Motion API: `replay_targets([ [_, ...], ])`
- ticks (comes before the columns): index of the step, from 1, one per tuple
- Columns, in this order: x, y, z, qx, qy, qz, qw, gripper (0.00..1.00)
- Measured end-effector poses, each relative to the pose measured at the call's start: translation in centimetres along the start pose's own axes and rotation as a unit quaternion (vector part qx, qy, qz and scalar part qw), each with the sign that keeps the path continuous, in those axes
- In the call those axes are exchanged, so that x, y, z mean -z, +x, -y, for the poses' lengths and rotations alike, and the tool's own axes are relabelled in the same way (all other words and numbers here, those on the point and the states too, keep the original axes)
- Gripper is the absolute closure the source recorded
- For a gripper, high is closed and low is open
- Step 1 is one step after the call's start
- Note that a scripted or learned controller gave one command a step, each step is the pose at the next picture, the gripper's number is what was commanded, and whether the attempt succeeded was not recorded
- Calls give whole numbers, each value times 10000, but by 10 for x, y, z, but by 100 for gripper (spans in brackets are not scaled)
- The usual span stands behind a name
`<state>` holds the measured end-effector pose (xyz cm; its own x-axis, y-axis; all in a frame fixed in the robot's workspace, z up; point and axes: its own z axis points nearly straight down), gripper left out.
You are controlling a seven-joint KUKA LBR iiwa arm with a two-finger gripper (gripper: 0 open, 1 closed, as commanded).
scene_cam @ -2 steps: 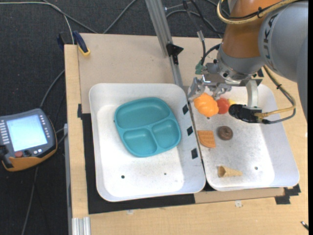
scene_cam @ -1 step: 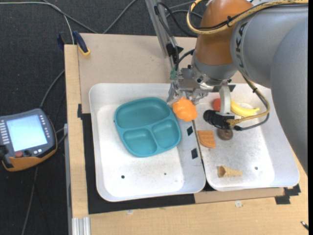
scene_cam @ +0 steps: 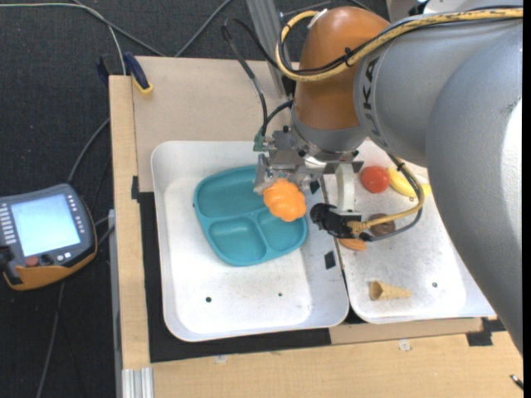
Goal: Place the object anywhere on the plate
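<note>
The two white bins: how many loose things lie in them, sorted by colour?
Teal: 1, divided plastic plate
Orange: 1, lumpy toy fruit
Red: 1, round ball
Yellow: 1, banana-shaped toy
Tan: 1, cone-shaped piece
Total: 5

No readable text anywhere. Arm [scene_cam: 448, 73] shows dark lettering along its grey casing, cut off, illegible. Handheld pendant [scene_cam: 41, 235] screen glows blank.
</note>
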<state>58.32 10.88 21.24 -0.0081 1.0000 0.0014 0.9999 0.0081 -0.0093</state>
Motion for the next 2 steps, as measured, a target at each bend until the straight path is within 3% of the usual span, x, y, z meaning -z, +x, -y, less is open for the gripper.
replay_targets([
  [1,7,13,-11,-19,-34,8,10000,100],
  [2,7,12,-10,-24,-27,12,10000,0],
])
